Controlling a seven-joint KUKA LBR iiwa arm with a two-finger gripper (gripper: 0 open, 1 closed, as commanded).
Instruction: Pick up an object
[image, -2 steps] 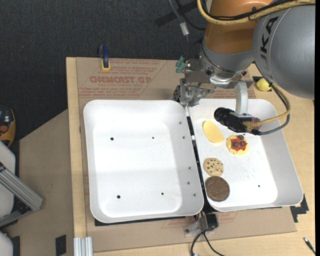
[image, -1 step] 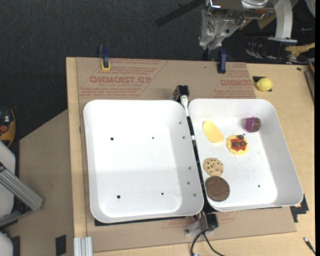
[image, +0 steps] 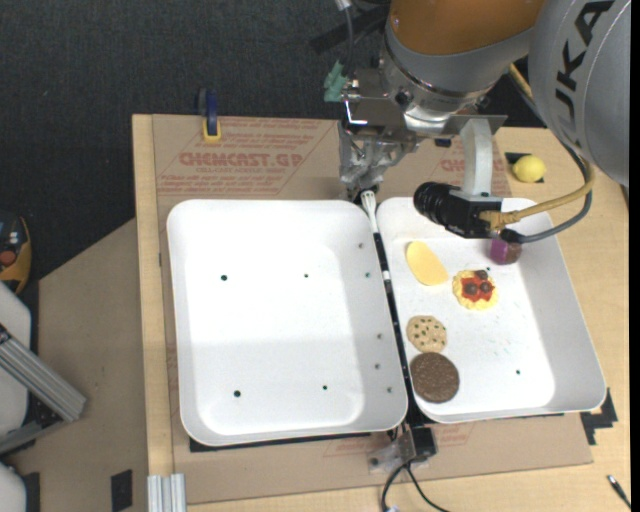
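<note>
The right bin (image: 540, 330) holds several small toy foods. A pale yellow slice (image: 427, 263) lies near its upper left. To its right is a small pizza-like round with red bits (image: 476, 289). A chocolate-chip cookie (image: 427, 331) and a dark brown round cookie (image: 436, 376) lie nearer the front. A purple piece (image: 504, 250) sits at the back, partly under a tan hose. My gripper (image: 366, 188) hangs at the back edge between the two bins, above the rims, apart from all the foods and with nothing seen in it.
The left bin (image: 280, 320) is bare white with a few dark dots. A yellow ball (image: 528, 168) rests on the bench beyond the right bin. A black cylinder (image: 448, 208) with a tan hose juts over the right bin's back. A blue-yellow clamp (image: 210, 115) stands at back left.
</note>
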